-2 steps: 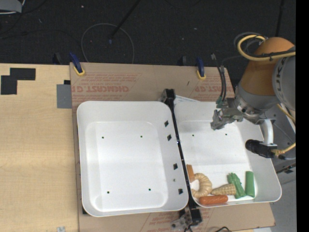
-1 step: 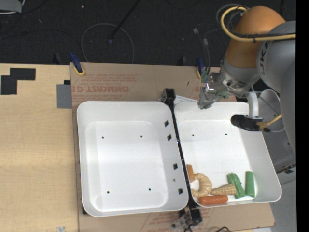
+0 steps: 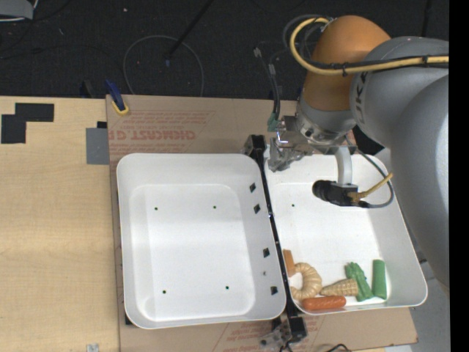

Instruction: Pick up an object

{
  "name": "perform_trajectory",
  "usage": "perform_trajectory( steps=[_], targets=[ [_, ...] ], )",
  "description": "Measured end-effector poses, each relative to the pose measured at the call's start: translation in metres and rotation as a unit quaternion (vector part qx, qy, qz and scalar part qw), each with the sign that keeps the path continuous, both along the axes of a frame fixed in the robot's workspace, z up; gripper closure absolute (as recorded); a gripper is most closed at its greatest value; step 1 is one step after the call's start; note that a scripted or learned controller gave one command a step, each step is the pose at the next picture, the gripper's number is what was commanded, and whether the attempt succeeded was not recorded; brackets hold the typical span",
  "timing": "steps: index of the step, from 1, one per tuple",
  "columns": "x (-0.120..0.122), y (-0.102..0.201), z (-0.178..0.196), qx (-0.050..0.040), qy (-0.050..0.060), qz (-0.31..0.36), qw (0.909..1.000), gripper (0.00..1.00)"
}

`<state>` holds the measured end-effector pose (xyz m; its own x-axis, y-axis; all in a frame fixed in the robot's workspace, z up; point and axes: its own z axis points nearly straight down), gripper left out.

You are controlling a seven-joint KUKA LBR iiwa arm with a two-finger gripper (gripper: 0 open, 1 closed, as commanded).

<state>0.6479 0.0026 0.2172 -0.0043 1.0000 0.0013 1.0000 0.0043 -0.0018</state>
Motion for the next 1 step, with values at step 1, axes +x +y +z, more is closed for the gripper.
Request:
perform_trajectory(
  steps=[1],
  targets=[
    [-0.0330,0.0521,-0.0318,-0.0003,0.000,-0.001,1.0000,1.00]
  ],
)
